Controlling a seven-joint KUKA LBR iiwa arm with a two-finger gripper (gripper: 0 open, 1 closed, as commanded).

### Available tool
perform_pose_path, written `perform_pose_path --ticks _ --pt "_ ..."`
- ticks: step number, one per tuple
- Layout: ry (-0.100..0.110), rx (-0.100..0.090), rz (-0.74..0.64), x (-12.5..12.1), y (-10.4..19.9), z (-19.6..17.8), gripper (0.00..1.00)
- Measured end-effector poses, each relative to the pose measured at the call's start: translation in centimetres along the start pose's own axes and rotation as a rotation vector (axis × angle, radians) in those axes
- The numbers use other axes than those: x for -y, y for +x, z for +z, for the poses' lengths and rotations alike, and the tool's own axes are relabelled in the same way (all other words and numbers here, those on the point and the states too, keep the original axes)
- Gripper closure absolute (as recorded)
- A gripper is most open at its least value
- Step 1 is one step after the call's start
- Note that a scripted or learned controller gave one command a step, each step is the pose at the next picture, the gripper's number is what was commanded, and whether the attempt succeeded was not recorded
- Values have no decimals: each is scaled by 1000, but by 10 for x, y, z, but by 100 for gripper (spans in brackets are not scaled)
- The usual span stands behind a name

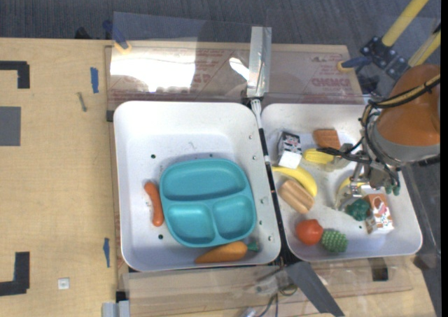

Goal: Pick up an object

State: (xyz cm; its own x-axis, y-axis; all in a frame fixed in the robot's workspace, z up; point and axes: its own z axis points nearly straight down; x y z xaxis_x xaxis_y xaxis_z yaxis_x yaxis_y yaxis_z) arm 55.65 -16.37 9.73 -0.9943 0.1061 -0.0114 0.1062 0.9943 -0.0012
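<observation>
- Bench [49, 189]: pale wooden surface bearing two shallow white bins side by side.
- Left bin [140, 127]: holds the plate and two loose food items.
- Right bin [406, 238]: holds the cluster of toy foods; the arm reaches into it from the right.
- Arm [413, 116]: orange band above the wrist, hanging over the right bin's far-right part.
- Divided plate [208, 200]: teal, three compartments, in the middle of the left bin.
- Gripper [365, 193]: low in the right bin, just above the dark green item; whether its fingers are parted or closed cannot be told.
- Carrot [222, 253]: orange, along the plate's near edge.
- Banana [297, 178]: yellow, left-centre of the right bin, touching the bread roll.
- Bread roll [295, 196]: tan, just below the banana.
- Sausage [154, 203]: orange-red, beside the plate's left edge.
- Tomato [309, 231]: red, near the front wall.
- Green textured fruit [334, 241]: just beside the tomato.
- Dark green item [359, 209]: at the gripper tip, kind unclear.
- Red-and-white packet [379, 213]: right of the dark green item.
</observation>
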Motion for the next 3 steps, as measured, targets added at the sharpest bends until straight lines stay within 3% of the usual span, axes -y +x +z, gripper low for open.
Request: perform_pose_path --ticks 1,2,3 --pt "-3 2 56 -75 -37 8 0" --pt "-1 -7 61 -82 -94 10 0" --pt "0 10 58 -84 -98 -5 100"
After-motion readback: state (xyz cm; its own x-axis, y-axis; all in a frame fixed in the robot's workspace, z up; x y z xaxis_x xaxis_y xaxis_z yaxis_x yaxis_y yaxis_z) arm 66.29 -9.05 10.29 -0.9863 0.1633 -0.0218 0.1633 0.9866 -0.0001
